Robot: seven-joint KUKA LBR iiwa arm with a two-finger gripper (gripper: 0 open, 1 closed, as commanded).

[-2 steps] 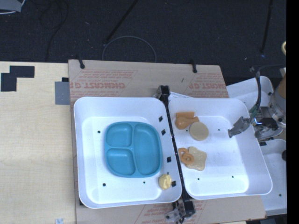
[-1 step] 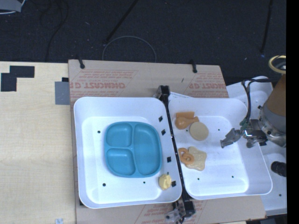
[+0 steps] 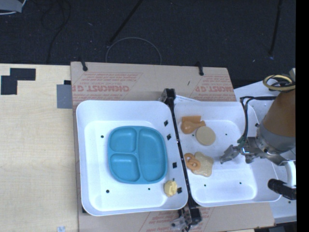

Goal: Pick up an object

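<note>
The likeliest thing for me to take is the pretzel [image 3: 191, 162], a small orange twisted piece lying in the right bin [image 3: 227, 193], touching a pale, lumpy beige piece [image 3: 204, 163] on its three o'clock side. From my gripper [image 3: 228, 155] that pair lies at nine o'clock, near but clearly apart, with bare white floor between. The gripper's dark tip points toward them, so I judge the coming move as a short reach straight along that line. I cannot tell whether the pincer is apart or together; it reads as one dark grey blur at this slant, and nothing sits between its tips.

The pretzel looks glossy and hard, like moulded plastic, with loops that give thin edges. The beige piece is matte and irregular, its long axis running roughly from eleven to five o'clock.

At twelve o'clock from the pretzel sit a flat tan disc [image 3: 205, 136], round and smooth, and just beside it, at its ten o'clock, an orange curled piece [image 3: 190, 124].

Across the dark divider [image 3: 176, 149], the left bin [image 3: 91, 197] holds a blue compartment plate [image 3: 137, 154], smooth with rounded corners, and a small yellow crumpled lump [image 3: 170, 188] at the plate's five o'clock, close to the divider.
</note>
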